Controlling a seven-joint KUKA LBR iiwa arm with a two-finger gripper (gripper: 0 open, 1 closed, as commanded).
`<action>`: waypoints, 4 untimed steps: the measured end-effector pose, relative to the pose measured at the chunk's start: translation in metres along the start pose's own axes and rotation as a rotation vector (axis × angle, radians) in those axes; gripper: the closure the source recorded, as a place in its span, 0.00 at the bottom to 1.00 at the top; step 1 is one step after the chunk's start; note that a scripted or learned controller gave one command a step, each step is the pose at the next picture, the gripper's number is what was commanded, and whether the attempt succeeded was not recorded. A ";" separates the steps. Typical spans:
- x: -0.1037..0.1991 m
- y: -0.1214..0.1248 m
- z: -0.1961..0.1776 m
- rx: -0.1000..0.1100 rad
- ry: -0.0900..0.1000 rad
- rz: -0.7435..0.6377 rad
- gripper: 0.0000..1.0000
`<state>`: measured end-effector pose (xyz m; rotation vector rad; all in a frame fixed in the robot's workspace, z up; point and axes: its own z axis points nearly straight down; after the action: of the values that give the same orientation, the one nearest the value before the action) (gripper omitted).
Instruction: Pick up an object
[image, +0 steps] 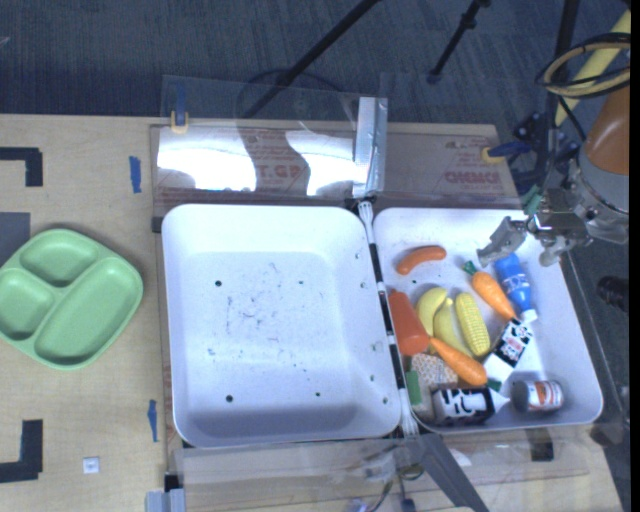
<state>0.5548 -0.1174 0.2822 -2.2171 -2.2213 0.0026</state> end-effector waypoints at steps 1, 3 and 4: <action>-0.060 0.037 0.096 0.001 0.000 0.498 0.00; -0.058 0.033 0.176 -0.001 0.002 0.275 1.00; -0.070 0.050 0.173 0.005 0.009 0.305 1.00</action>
<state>0.6047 -0.1874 0.1088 -2.5206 -1.8536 -0.0010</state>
